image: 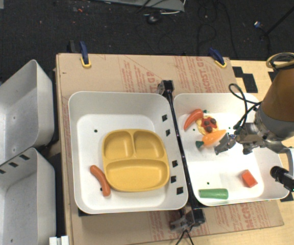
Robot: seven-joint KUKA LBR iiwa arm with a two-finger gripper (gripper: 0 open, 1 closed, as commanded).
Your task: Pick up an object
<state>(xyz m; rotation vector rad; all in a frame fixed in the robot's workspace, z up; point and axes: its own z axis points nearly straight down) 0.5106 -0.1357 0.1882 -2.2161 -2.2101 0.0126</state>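
Where the arm [285, 103] reaches in from the right, its gripper [223, 146] sits low over the right bin [249, 103], just beside a small cluster of toy food. Whether the fingers are spread or closed cannot be told; nothing is seen between them.

Right bin: an orange carrot [212, 137] touching the gripper's tip, a red-orange pepper [192, 119] above it, a dark-spotted piece [208, 122] between the two. An orange-red block [248, 178] lies toward the front right, a green piece [213, 193] near the front edge, well apart from the gripper.

Left bin [80, 137]: a yellow divided plate [135, 160] at centre, an orange sausage [100, 180] just beside its left front corner.

The cardboard [137, 73] under the bins carries faded red print, upside down and not legible.
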